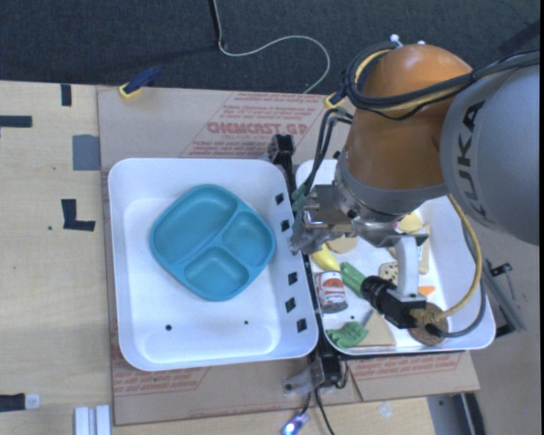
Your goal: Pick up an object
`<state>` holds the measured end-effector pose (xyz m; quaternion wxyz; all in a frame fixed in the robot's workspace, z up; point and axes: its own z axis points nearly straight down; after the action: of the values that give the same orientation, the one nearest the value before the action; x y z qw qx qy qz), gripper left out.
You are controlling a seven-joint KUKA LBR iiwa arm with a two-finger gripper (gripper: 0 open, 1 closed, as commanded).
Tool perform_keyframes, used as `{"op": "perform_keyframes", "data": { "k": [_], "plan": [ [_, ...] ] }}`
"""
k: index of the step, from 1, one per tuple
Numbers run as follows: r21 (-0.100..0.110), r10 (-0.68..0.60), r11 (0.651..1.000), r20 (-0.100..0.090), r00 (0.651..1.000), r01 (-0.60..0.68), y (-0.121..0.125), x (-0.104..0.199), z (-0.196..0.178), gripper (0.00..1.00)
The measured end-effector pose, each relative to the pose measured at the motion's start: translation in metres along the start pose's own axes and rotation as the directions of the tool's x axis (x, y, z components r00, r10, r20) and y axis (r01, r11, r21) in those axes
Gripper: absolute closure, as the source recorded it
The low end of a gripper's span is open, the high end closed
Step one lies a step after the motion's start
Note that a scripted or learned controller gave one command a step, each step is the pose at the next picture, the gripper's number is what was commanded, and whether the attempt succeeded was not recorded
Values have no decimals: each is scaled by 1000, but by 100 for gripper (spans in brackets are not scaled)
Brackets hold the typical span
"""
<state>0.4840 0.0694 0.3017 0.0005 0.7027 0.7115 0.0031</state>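
Left, blue divided plate (213, 241) in white bin (127, 270); right bin (462, 333) cluttered.

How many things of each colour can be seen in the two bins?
Blue: 1, the divided plate
Green: 2, one stick and one leafy piece
Yellow: 1, banana-like piece
Red and white: 1, small can
Total: 5 clearly visible; others are hidden by the arm.
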Motion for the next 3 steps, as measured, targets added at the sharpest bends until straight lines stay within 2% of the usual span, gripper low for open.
{"op": "perform_keyframes", "data": {
  "k": [1,2,3],
  "plan": [
    [-2,5,1000,1,1000,-5,1,44,-78,100],
    [8,9,1000,5,1000,-9,0,41,-83,100],
    [9,9,1000,6,1000,-9,0,41,-82,0]
  ]
}}
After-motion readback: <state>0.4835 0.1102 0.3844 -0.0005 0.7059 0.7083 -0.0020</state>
